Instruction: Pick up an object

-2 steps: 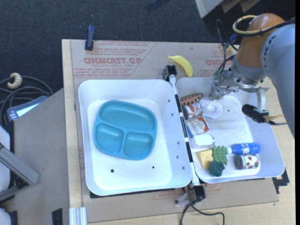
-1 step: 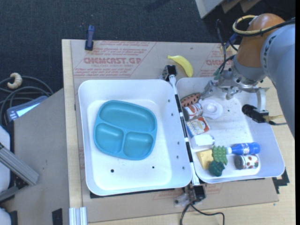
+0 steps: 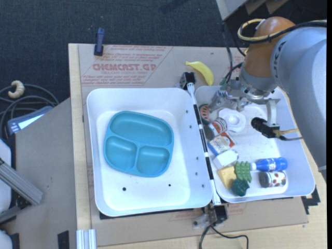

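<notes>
The grey arm (image 3: 298, 51) enters from 3 o'clock and bends down over the 12 o'clock end of the right bin (image 3: 293, 149), with its orange band (image 3: 267, 38) uppermost above the wrist. The gripper (image 3: 232, 101) points downward, close above the bin floor; whether it is spread or pressed together cannot be told from this angle, and nothing is seen pinched in it. Just at its 6 o'clock lies a white round piece (image 3: 234, 120), with a small red-and-white can (image 3: 220, 124) beside that at 9 o'clock. Further toward 6 o'clock, along the bin's left wall, sit a red, white and blue carton (image 3: 221, 143), a white block (image 3: 225, 158) and a yellow block (image 3: 226, 175), each touching the next. A green toy (image 3: 240, 177) rests against the yellow block at its 3 o'clock. A blue tube (image 3: 271, 164) and a dark spotted can (image 3: 273, 179) lie together near the 5 o'clock corner. The left bin (image 3: 104, 180) holds a blue divided plate (image 3: 139, 142). A banana (image 3: 201, 71) lies on the bench outside the bins at 12 o'clock.
</notes>
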Motion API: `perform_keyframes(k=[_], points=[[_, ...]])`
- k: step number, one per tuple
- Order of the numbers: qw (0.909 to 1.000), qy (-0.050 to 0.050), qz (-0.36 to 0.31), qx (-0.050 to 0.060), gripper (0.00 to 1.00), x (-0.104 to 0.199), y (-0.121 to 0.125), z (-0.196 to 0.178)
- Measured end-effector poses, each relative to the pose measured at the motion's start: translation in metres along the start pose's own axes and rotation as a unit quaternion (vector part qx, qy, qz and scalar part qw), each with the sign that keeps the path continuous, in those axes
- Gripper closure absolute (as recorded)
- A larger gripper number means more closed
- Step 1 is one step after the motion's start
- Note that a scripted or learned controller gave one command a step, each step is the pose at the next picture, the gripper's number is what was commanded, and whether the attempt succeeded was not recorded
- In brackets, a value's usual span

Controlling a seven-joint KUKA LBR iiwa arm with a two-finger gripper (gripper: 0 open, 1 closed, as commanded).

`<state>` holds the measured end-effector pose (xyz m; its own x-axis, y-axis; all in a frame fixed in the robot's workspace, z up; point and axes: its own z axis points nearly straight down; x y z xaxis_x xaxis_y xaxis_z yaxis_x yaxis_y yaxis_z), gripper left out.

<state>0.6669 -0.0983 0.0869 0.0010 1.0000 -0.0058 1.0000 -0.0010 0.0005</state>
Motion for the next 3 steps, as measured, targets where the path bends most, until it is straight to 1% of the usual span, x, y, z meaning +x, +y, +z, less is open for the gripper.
perform_keyframes(k=[1, 2, 3], points=[[1.0, 0.002, -0.001, -0.001, 0.0, 0.018, -0.035, -0.099], [1.0, 0.003, -0.001, -0.001, 0.0, 0.04, -0.026, -0.098], [1.0, 0.003, 0.0, 0.001, 0.0, 0.006, -0.037, -0.013]])
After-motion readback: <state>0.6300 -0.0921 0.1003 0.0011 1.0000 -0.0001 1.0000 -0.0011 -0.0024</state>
